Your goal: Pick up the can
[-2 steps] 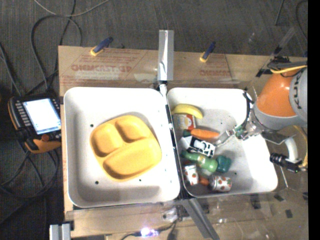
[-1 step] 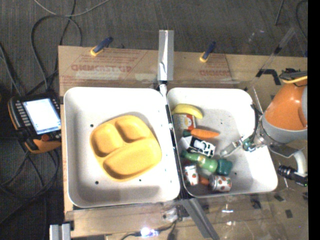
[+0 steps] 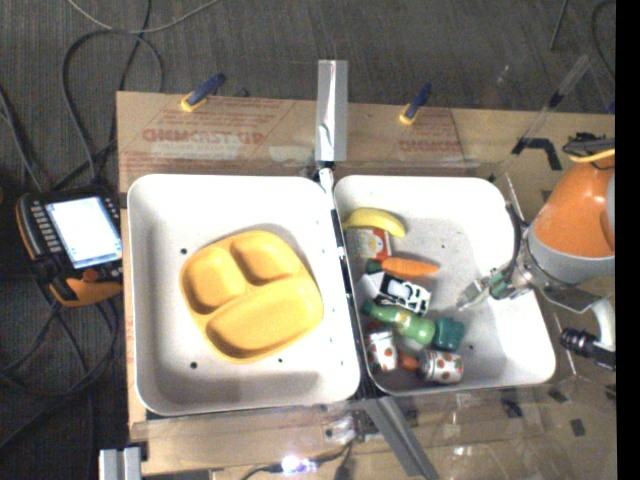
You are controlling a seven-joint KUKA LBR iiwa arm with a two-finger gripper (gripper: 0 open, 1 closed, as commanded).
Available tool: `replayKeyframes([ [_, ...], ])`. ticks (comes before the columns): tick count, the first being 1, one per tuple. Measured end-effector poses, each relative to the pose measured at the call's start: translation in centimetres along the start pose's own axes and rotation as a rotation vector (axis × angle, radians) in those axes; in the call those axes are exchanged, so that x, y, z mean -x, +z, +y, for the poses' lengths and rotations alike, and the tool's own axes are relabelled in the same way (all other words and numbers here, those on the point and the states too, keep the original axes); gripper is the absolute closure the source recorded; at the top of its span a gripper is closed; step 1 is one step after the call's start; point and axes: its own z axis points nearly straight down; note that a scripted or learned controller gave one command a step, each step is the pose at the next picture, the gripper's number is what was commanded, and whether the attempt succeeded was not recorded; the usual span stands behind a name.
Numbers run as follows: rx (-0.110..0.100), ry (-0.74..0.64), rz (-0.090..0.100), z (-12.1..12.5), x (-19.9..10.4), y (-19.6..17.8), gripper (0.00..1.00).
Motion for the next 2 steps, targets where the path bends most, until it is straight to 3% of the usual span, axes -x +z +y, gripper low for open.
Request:
replayKeyframes([
  [1,-0.018,-0.267,0.008,2.6,-0.7,-9.5,1.0],
  [2,-0.02,0.052,0.006,4.5,-3.4,-13.2,1.0],
])
